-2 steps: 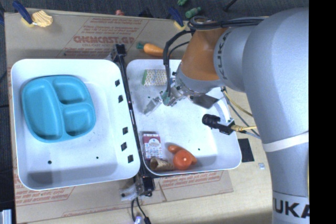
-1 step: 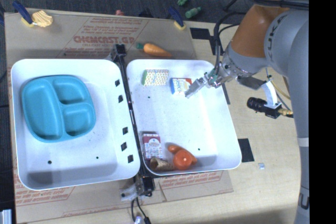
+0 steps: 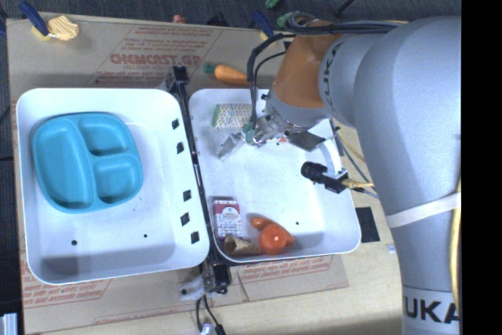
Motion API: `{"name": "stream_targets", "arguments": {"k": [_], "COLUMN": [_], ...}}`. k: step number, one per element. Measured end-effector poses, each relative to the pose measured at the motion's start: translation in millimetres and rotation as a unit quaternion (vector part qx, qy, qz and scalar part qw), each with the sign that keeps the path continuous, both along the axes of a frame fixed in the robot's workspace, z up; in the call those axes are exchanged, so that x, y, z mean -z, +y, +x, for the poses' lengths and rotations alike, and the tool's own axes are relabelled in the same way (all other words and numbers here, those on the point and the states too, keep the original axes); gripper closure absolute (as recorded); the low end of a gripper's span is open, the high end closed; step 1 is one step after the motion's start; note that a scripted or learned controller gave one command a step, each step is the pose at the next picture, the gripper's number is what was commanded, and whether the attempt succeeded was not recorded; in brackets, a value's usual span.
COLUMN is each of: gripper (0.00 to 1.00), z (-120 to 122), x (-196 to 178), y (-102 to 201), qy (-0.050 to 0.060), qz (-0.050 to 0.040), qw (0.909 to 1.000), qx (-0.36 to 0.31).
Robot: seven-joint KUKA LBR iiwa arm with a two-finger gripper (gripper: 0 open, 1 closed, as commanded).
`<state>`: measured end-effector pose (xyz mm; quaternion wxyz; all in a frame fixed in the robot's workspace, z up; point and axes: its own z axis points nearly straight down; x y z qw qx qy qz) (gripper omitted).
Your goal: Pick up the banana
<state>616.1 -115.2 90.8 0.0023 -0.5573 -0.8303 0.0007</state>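
A cardboard-covered bench bears two white bins and a carrot

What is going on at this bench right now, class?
A grey robot arm reaches from the right into the right-hand white bin, with its gripper low near the bin's far left corner, beside a small green-and-white packet. Nothing shows between its fingers. A red packet, an orange tomato-like toy and a brownish item lie along the near edge. The left bin holds a blue divided tray.
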Motion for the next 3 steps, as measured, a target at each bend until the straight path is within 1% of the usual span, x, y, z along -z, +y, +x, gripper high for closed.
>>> {"name": "stream_targets", "arguments": {"k": [1,2,3], "gripper": [1.0,1.0,1.0], "z": [1,36,40], "x": [-11,-102,-117], "y": [-1,115,79], "qy": [0.0,-0.001,-0.001], "qz": [-0.0008,-0.0009,-0.0018], "qw": [1.0,0.9958,0.9824], "qx": [-0.002,0.092,0.187]}}
